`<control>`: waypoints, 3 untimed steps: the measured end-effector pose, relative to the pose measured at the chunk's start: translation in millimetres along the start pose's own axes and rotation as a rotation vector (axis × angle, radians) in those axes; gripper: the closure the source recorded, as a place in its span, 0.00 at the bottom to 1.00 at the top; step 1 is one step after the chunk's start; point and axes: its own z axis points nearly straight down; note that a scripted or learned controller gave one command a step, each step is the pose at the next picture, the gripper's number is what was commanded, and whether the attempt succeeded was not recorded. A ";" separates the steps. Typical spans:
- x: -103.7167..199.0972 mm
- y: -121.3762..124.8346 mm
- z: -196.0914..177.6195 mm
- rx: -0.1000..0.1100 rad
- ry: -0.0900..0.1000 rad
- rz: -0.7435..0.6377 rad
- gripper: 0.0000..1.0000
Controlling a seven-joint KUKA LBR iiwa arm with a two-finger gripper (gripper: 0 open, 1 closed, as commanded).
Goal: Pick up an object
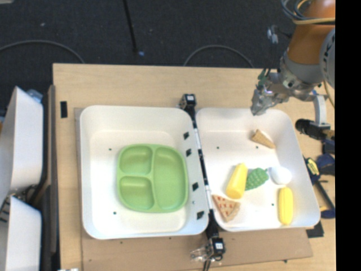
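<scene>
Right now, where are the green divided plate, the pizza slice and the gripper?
green divided plate (pixel 152 178): camera view, centre ridge.
pizza slice (pixel 226 207): camera view, middle of topping.
gripper (pixel 259 107): camera view, between its tips.

even, soft overhead light; the white bins (pixel 135 117) glow bright with faint shadows along their walls. the dark floor (pixel 141 21) swallows detail. the whole picture is slightly soft and grainy.
</scene>
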 end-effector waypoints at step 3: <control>102.9 10.9 1.5 0.006 0.003 -0.003 1.00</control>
